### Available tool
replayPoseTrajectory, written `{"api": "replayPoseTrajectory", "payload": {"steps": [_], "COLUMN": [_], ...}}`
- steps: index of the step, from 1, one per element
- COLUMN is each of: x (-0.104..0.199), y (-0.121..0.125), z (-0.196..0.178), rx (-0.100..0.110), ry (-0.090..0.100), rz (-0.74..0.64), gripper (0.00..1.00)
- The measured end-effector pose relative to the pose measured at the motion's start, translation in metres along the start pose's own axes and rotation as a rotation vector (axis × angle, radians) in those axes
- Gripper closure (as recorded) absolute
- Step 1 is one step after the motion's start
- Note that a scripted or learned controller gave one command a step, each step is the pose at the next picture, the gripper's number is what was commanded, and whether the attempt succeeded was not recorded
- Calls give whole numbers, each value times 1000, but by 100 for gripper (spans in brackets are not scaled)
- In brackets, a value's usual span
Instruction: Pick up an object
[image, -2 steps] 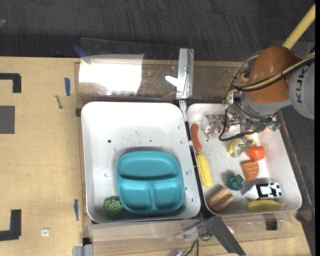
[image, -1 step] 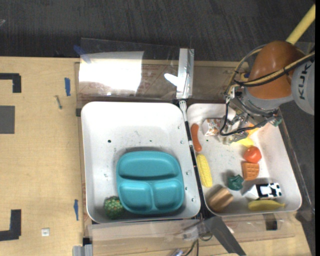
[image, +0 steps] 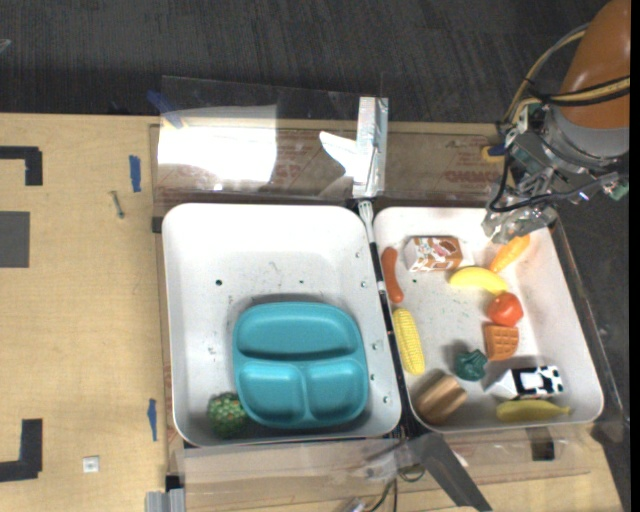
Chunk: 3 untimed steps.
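In the upper right of the frame the grey arm with its orange band reached in, and the gripper (image: 516, 222) hung over the top right corner of the right bin (image: 575, 330). Its fingers sat just above an orange carrot-like toy (image: 510, 251) that lay tilted against the bin's upper right wall; whether they were spread or closed could not be told, and nothing was clearly seen between them. Just below and left of the carrot lay a yellow banana (image: 478, 279), and left of that a small printed snack packet (image: 434, 253). A red-orange sausage (image: 391, 275) lay along the bin's left wall, with a yellow corn cob (image: 407, 339) below it. A red tomato (image: 506, 308) sat over an orange waffle-like block (image: 502, 341), near a dark teal piece (image: 468, 363). Along the lower edge were a brown bread roll (image: 440, 396), a black-and-white toy (image: 537, 380) and a second yellow piece (image: 532, 408). The left bin (image: 200, 260) held a teal divided tray (image: 298, 362) in its lower half, with a green knobbly ball (image: 227, 412) touching the tray's lower left corner. Both bins stood on the tan surface (image: 70, 300).
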<state>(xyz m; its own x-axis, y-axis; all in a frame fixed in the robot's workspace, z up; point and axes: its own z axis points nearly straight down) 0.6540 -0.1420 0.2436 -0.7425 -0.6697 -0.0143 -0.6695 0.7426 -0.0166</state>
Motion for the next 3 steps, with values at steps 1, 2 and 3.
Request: {"api": "replayPoseTrajectory", "payload": {"steps": [1,2,3], "x": [-13,-11,-13], "y": [-4,-8,-9], "z": [-135,-110,-125], "rx": [0,-15,-6], "ry": [-1,10,-1], "rz": [112,21,23], "gripper": [100,100,100]}}
